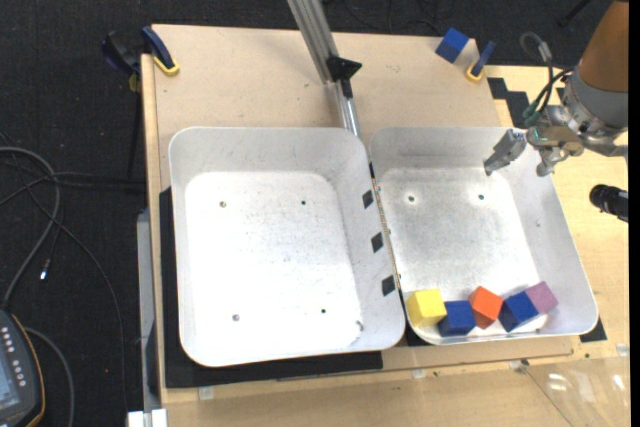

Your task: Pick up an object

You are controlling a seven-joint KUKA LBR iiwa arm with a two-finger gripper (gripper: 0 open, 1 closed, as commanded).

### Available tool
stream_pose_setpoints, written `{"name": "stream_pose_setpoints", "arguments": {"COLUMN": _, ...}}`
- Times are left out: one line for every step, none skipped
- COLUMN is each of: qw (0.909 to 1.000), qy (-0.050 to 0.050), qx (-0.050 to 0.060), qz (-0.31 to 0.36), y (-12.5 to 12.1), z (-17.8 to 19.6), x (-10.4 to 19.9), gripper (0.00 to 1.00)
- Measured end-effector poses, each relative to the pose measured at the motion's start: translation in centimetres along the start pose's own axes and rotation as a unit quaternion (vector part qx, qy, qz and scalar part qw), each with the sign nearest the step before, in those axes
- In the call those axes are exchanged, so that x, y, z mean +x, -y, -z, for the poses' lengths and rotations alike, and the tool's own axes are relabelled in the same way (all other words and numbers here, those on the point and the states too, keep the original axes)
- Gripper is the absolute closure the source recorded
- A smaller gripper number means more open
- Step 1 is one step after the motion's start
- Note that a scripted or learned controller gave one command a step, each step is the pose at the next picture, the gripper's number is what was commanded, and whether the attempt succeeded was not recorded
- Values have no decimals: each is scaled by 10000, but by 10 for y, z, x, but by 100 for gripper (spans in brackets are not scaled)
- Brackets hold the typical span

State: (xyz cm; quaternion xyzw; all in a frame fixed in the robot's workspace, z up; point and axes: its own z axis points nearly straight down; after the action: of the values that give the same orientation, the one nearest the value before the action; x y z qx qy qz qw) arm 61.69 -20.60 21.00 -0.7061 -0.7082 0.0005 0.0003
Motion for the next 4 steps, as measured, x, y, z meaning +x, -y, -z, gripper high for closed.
{"name": "stream_pose_setpoints", "arguments": {"qw": 10000, "qy": -19, "qx": 34, "qz": 14, "y": 11, "z": -114, "x": 59, "gripper": 0}}
{"name": "stream_pose_setpoints", "arguments": {"qw": 10000, "qy": 5, "qx": 1, "qz": -35, "y": 39, "z": -92, "x": 32, "gripper": 0}}
{"name": "stream_pose_setpoints", "arguments": {"qw": 10000, "qy": -2, "qx": -51, "qz": 25, "y": 38, "z": -4, "x": 86, "gripper": 0}}
{"name": "stream_pose_setpoints", "arguments": {"qw": 10000, "qy": -6, "qx": 35, "qz": -24, "y": 49, "z": -103, "x": 77, "gripper": 0}}
